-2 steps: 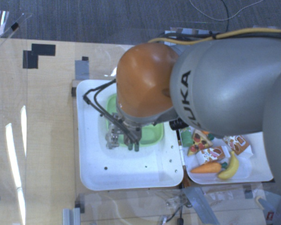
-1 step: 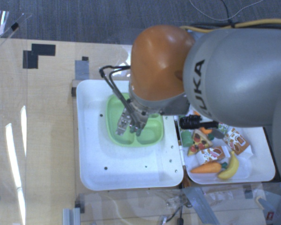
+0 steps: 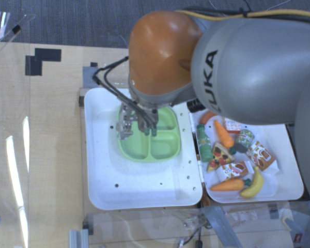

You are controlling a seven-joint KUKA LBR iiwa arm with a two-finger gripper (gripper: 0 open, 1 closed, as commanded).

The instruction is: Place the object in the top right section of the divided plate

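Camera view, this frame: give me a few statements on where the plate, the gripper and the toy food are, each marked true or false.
1. The green divided plate lies in the left bin. True.
2. The gripper is over the right bin. False: it is over the plate in the left bin.
3. A yellow banana lies near the right bin's front edge. True.
4. The two carrots lie on the plate. False: one carrot and the other carrot are both in the right bin.
5. The plate is red. False: it is green.
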